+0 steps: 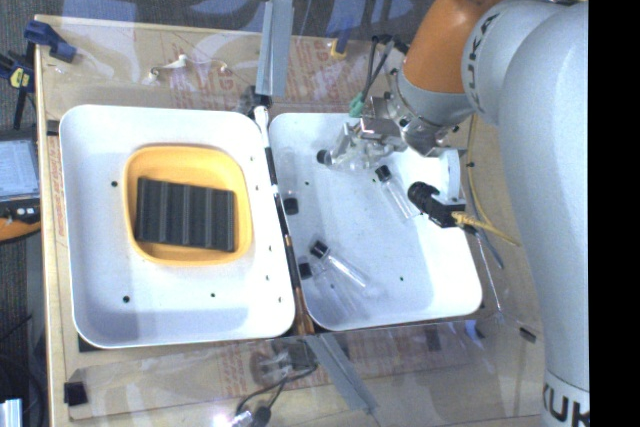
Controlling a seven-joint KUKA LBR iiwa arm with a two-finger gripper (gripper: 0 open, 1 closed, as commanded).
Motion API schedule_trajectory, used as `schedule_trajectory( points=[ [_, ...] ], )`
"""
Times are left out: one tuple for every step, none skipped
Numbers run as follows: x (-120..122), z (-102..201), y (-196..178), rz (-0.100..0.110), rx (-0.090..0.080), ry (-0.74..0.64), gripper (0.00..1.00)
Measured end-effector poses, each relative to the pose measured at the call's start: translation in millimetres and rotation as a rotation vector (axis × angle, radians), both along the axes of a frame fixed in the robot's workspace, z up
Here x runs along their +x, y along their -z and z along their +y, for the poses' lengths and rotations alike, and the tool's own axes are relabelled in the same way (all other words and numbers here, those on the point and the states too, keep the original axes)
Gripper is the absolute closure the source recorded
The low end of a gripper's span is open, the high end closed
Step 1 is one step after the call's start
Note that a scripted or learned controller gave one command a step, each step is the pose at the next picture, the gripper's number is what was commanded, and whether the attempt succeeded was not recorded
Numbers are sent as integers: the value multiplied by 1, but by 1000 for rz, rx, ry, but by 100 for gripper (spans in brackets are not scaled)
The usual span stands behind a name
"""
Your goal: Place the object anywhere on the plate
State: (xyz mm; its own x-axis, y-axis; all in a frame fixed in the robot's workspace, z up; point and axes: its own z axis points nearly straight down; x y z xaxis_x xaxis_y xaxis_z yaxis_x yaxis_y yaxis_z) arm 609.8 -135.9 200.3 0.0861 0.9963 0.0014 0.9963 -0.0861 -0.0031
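Note:
A yellow plate (186, 205) with a dark ribbed centre lies in the left white bin (95, 295). In the right white bin (440, 285) lie small clear tubes with black caps: one (336, 264) near the bin's front left, another (392, 189) toward the back middle. My gripper (345, 150) hangs low over the back of the right bin, just left of the second tube, under the orange band (450, 35) of the arm. I see nothing held in it.
A black fitting with a yellow cable (432, 203) sits at the right bin's right side. A small black piece (290, 206) rests on the divider between the bins. The grey arm (540, 165) covers the right bench edge.

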Motion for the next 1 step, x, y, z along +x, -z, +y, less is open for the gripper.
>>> schedule_trajectory(
  points=[
    [6,82,-37,-2,-1,-223,100]
  ],
)
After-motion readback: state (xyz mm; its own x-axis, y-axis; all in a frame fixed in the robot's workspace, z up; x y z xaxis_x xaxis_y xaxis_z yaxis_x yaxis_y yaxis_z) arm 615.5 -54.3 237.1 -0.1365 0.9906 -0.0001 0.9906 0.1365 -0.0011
